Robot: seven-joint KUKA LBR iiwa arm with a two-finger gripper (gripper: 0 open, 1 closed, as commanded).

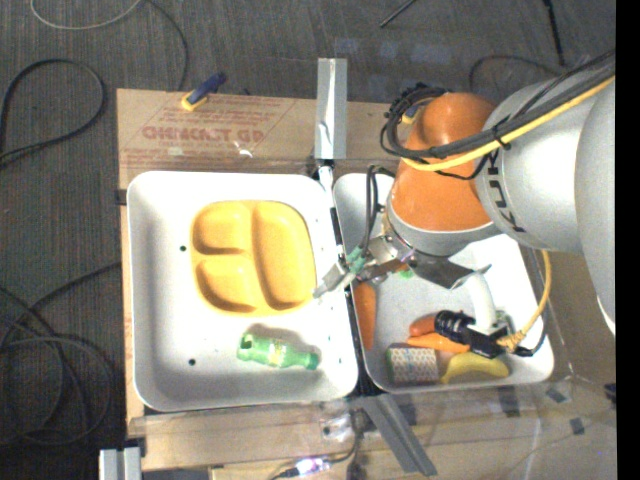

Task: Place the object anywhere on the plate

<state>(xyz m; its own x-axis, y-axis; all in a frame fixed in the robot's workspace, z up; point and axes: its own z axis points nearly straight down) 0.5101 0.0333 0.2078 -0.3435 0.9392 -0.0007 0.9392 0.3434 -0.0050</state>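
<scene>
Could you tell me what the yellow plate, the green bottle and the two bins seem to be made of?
Yellow plate: probably moulded plastic, with smooth rounded dividers and a soft sheen.
Green bottle: looks like plastic, glossy with bright highlights, lying on its side.
Left bin and right bin: likely thin formed plastic, uniformly white with rounded corners and rolled rims, though the look leaves that open.

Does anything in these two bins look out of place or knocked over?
The green bottle lies on its side on the left bin's floor, below the yellow plate. Nothing looks spilled or broken.
</scene>
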